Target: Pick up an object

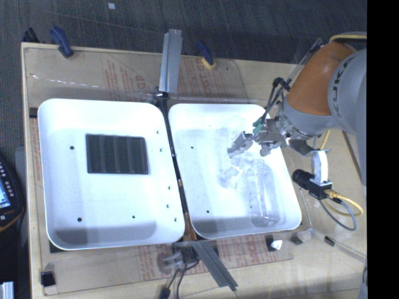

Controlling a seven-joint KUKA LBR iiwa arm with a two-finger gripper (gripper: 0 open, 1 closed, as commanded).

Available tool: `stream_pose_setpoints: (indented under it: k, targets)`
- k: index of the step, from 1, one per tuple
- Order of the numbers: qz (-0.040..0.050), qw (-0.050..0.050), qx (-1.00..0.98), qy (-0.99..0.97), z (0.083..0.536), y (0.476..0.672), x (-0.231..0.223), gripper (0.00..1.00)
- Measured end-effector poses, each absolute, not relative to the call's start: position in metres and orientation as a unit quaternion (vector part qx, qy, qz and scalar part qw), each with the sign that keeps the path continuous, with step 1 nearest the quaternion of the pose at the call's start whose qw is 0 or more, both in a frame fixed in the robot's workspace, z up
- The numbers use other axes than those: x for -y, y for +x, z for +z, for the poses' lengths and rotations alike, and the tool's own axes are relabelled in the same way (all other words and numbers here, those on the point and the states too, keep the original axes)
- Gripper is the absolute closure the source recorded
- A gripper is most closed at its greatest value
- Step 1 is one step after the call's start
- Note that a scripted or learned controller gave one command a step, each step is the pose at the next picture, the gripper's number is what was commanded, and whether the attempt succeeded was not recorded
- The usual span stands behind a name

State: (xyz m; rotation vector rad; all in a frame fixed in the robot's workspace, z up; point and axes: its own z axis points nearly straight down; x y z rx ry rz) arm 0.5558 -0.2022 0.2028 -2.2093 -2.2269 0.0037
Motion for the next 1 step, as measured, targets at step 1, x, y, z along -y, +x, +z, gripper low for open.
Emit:
stream_pose_setpoints:
  k: [1]
  targets:
    - [0.0006, 0.0, 0.611, -0.792, 0.2631, 0.5133, 0.1801, 0.0]
